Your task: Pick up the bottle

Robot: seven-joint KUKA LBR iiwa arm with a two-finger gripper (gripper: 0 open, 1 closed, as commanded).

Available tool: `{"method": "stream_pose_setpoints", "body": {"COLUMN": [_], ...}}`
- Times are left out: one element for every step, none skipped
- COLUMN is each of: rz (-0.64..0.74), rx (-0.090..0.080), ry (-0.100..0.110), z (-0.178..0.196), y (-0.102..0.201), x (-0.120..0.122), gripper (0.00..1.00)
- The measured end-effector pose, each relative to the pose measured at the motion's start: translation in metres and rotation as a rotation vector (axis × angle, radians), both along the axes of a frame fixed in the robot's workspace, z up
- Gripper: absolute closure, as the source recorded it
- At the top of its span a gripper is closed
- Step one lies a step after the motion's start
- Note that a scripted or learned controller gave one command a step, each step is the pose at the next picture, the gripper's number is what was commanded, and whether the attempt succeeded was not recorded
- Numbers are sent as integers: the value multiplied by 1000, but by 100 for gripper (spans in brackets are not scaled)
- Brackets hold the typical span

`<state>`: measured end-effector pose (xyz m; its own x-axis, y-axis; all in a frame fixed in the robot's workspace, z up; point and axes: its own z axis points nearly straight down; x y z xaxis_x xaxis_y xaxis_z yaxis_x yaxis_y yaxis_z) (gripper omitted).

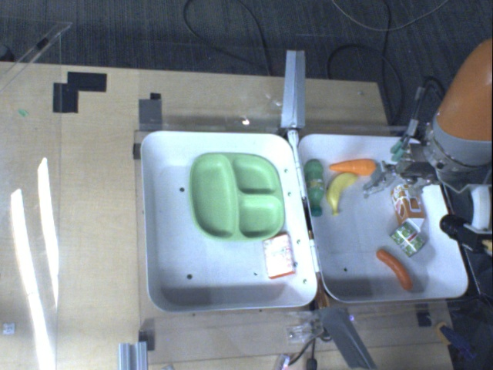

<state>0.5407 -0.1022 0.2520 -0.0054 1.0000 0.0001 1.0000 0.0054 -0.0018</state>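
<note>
In the camera view, two white bins are sitting side by side on the pale wooden surface (92, 230). The left bin (166, 284) is carrying a green sectioned tray (235, 193) and, just beside the tray's lower right corner, a small red and white packet (278, 256).

The bottle (313, 185) is lying in the right bin (347, 276), pressed along that bin's left wall near the top corner. It is showing as a small green bottle, long and narrow, lying on its side with its length running up and down the picture; its upper end is looking lighter and rounder, its lower end darker. A yellow banana (338, 190) is lying just beside it on the right, and an orange carrot (354, 166) is lying just above the banana.

The hand (383, 180) is hanging over the upper right part of the right bin, well apart from the bottle, with the banana and carrot between them. Its metal fingers appear spread apart with nothing between them. Below it a printed carton (406, 204), a small green pack (408, 240) and a reddish sausage (395, 268) are lying in the same bin.
</note>
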Motion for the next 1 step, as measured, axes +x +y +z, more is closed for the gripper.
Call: {"method": "stream_pose_setpoints", "body": {"rz": [179], "rx": [-1], "ry": [-9], "z": [-156], "y": [19], "x": [-27], "gripper": [0]}}
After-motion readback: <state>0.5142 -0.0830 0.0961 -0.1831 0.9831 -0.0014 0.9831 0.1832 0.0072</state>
